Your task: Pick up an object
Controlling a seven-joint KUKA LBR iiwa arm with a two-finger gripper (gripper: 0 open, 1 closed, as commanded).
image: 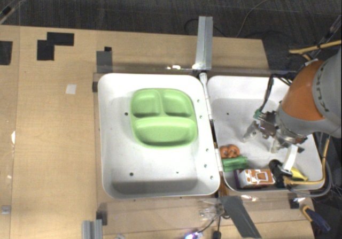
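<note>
Nearest you, a small brown-and-white carton [255, 178] lies flat against the near wall of the right bin [235, 96]. Just behind it, toward the divider, sits a green item [233, 164]; behind that is a reddish-brown lump [230, 151], and you cannot tell whether the two touch. These three candidates for picking are clustered in that bin's near corner beside the left bin [115, 125]. The hand [263, 139] hangs over the bare middle of the right bin, near the cluster but apart from all three. Nothing is seen held in it, and you cannot tell whether it is set wide or narrow. The arm [299, 101] enters from the right, orange band uppermost. The left bin holds a green divided plate [163, 117], lying flat near its centre; both bins rest on the wooden surface [53, 125].
</note>
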